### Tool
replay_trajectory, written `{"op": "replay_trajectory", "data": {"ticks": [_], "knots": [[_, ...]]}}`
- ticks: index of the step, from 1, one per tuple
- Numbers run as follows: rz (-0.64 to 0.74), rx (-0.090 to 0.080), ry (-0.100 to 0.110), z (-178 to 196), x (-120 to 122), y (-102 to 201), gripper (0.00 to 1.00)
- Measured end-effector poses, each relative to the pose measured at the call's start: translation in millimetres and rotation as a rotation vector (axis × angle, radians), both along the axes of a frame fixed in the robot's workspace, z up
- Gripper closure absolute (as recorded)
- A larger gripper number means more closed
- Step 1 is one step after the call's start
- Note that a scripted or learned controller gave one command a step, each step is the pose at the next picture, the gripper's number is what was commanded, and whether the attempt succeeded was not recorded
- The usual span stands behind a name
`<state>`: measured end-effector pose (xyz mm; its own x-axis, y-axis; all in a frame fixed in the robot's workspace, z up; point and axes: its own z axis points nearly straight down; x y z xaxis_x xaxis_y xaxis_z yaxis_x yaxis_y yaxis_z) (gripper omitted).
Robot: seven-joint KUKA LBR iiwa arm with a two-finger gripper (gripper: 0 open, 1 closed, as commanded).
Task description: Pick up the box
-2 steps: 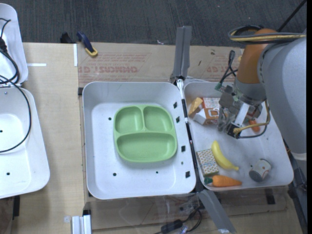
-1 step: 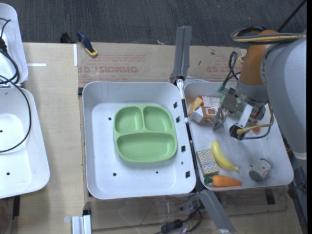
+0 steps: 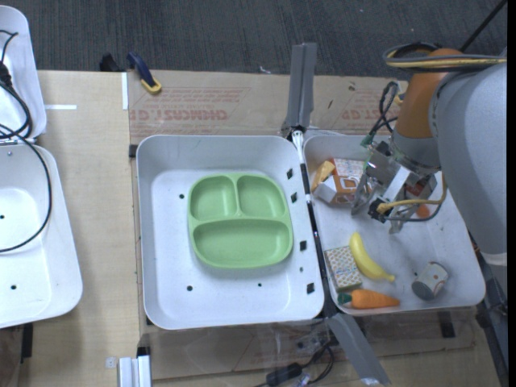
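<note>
The box point(image 3: 345, 179) is small, white with orange print, and lies in the far left part of the right bin point(image 3: 451, 240). My gripper point(image 3: 367, 193) reaches down from the grey arm with the orange band and sits right against the box's right side. From this slant, the view does not reveal whether it touches or holds the box. The box rests on the bin floor.
A yellow-orange wedge point(image 3: 322, 172) lies just left of the box. Nearer the front are a banana point(image 3: 369, 258), a tan patterned block point(image 3: 343, 266), a carrot point(image 3: 372, 299) and a small can point(image 3: 430, 279). The left bin point(image 3: 161, 280) holds a green divided plate point(image 3: 239, 220).
</note>
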<state>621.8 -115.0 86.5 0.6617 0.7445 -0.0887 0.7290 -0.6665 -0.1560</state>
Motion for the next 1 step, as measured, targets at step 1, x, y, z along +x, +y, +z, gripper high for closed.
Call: {"op": "replay_trajectory", "data": {"ticks": [1], "knots": [[-0.239,-0.04,-0.025,1.0,-9.8,12.4,0.0]]}}
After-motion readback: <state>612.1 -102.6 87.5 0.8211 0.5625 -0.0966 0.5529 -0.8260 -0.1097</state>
